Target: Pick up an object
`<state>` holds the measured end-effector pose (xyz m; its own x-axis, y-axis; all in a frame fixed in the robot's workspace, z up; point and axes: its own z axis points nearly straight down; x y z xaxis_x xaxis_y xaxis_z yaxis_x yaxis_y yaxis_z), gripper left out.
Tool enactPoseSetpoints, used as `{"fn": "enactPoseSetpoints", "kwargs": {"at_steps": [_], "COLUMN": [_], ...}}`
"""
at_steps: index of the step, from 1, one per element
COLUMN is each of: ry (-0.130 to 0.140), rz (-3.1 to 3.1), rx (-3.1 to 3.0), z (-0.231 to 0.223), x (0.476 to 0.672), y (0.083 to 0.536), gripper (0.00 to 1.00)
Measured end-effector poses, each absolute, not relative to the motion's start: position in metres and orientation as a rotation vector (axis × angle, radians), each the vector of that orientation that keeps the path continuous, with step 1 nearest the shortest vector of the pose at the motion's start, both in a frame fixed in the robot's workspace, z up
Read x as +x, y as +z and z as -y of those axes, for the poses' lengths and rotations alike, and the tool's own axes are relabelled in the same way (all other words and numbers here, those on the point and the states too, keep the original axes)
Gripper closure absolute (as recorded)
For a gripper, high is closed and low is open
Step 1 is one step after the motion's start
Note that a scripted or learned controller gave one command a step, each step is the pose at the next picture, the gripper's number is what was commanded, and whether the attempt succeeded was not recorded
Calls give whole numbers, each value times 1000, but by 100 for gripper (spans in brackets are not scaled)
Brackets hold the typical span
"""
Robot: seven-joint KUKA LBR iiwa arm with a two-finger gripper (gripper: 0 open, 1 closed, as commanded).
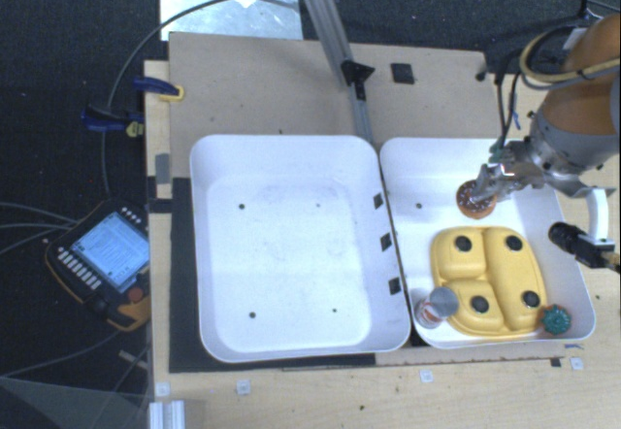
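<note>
Over right bin [408,170], pincer [482,186] above round brown object [475,201], grip unclear, lumpy glossy yellow tray [487,280] nearby.

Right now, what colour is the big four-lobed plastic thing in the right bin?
Yellow with black dots, clearest in the camera view.

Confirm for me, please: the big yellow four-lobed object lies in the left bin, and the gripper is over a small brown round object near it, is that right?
Not quite. The camera view shows the yellow four-lobed object in the right bin, not the left bin. The rest holds: the gripper is over a small brown round object just above the yellow one.
</note>
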<state>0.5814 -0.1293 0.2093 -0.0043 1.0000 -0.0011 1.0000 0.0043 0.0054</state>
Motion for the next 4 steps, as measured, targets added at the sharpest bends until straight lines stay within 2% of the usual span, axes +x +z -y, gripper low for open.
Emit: {"fn": "enactPoseSetpoints", "kwargs": {"at_steps": [1, 3, 4], "ry": [6, 1, 4], "rz": [-2220, -2232, -2234], "rx": [2214, 2212, 2210], "z": [139, 40, -15], "x": [578, 561, 552], "y": [261, 233, 242], "gripper": [100, 100, 100]}}
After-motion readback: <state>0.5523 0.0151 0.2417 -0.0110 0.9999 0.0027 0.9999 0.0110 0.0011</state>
